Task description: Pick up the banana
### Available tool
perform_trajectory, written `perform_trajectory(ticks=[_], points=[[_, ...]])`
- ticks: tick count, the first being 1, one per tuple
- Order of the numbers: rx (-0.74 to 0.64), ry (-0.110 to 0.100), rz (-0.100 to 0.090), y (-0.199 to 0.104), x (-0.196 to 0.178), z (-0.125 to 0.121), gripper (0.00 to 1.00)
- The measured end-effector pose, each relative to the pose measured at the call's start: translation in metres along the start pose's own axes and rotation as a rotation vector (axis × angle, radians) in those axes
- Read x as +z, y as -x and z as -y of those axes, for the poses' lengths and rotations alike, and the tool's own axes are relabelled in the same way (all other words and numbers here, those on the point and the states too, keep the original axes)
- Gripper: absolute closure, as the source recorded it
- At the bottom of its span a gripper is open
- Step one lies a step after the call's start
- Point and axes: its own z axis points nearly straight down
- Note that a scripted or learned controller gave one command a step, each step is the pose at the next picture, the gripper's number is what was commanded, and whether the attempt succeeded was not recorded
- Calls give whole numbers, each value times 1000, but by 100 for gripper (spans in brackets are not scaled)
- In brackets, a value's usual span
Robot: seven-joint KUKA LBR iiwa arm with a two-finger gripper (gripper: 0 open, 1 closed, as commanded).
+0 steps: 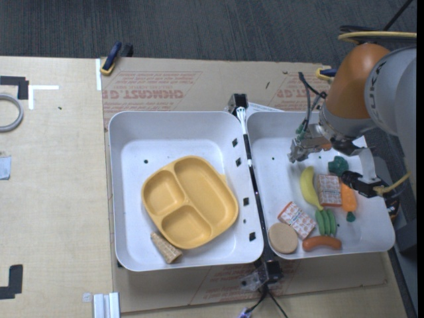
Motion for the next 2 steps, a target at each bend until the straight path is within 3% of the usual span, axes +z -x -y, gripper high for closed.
perform_trajectory(ticks=[1, 2], points=[[0, 0, 0, 0, 0, 0, 0], [-601, -1, -2, -4, 10, 36, 0]])
